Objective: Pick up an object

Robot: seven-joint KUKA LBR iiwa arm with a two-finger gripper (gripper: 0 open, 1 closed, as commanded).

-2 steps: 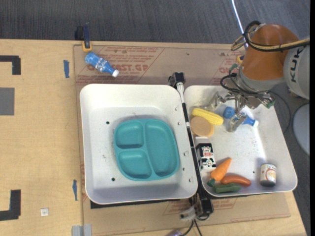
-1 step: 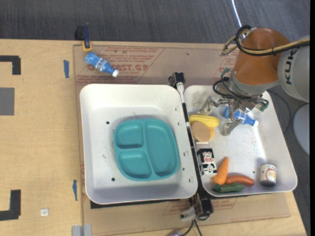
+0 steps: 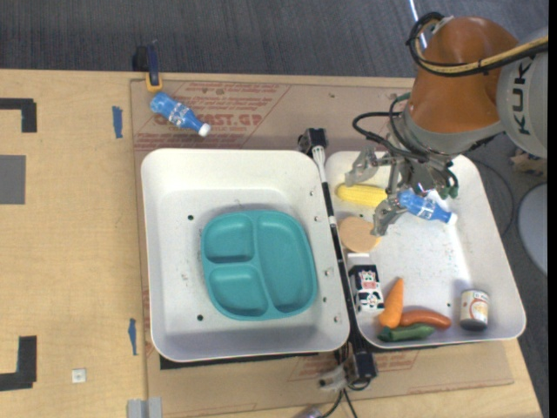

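My gripper (image 3: 371, 195) hangs low over the back left part of the right bin (image 3: 496, 259). It is open, one finger (image 3: 359, 170) toward the back and the other (image 3: 383, 218) toward the front. A yellow banana-shaped toy (image 3: 359, 195) lies on the bin floor between the two fingers, which look apart from it. A small blue bottle (image 3: 425, 207) lies just right of the front finger, partly under the wrist. A tan round disc (image 3: 357, 233) sits in front of the yellow toy.
The right bin also holds a small milk carton (image 3: 367, 287), a carrot (image 3: 393, 301), a red sausage-like piece (image 3: 425, 319), a green piece (image 3: 406, 332) and a small can (image 3: 474, 307). A teal divided plate (image 3: 258, 264) fills the left bin (image 3: 165, 233). Another blue bottle (image 3: 178, 114) lies on the bench behind.
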